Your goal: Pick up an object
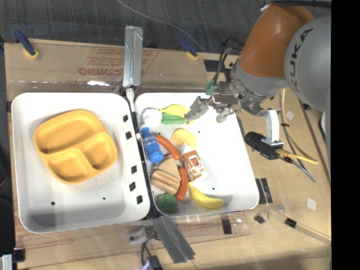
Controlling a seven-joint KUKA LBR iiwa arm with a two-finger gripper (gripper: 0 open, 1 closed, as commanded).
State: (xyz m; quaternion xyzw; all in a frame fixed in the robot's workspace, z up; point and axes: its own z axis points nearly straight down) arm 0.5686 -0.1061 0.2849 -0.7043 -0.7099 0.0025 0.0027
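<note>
Your gripper (207, 111) is open and holds nothing, and the corn (173, 115) lies just to its left, its long side pointing across toward the gripper.

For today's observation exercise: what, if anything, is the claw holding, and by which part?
Nothing. The claw hangs open above the right bin, with no object between its fingers.
</note>
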